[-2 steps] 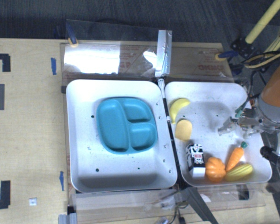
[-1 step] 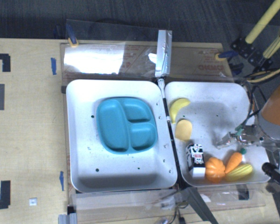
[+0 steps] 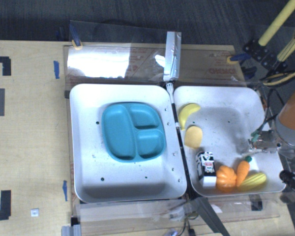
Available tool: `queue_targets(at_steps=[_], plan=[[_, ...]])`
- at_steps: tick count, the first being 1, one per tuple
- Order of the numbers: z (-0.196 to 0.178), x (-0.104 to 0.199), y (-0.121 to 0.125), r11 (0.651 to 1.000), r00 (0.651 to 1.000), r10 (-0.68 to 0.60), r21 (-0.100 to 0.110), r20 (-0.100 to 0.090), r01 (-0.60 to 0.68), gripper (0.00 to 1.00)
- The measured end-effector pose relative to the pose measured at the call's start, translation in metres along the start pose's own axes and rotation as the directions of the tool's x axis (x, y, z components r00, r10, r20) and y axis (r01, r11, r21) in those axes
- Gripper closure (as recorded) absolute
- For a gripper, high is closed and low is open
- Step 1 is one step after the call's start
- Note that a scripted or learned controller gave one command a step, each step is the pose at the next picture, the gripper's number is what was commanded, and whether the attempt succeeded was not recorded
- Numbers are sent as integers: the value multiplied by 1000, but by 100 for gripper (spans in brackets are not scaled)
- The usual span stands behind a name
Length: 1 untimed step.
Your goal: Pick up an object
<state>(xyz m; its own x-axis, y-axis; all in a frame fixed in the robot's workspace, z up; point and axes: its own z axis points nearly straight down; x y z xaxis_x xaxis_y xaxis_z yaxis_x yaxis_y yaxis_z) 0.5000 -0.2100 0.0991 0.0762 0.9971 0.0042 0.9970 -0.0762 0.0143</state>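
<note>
The right bin [image 3: 221, 102] holds several toy foods. A yellow rounded piece [image 3: 188, 113] lies against its left wall, with a pale yellow lump [image 3: 193, 136] just below it. A small black and white cow figure [image 3: 205, 163] stands near the front-left corner. An orange pumpkin-like piece [image 3: 225, 177], a carrot [image 3: 242, 171] and a yellow elongated piece [image 3: 253, 181] crowd the front wall. My gripper [image 3: 259, 142] hangs at the bin's right side, just above the carrot's green tip, and nothing shows in it.
The left bin [image 3: 83, 132] carries a blue divided plate [image 3: 133, 131]. A clear plastic sheet and a metal strip [image 3: 172, 55] lie behind the bins. Yellow rods and cables [image 3: 280, 18] stand at the back right. The arm's orange band [image 3: 292, 114] overhangs the right bin's rim.
</note>
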Motion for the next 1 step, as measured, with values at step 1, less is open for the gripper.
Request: queue_targets(at_steps=[1], plan=[[-95, 37, -20, 993, 994, 114, 10, 6, -114, 100]])
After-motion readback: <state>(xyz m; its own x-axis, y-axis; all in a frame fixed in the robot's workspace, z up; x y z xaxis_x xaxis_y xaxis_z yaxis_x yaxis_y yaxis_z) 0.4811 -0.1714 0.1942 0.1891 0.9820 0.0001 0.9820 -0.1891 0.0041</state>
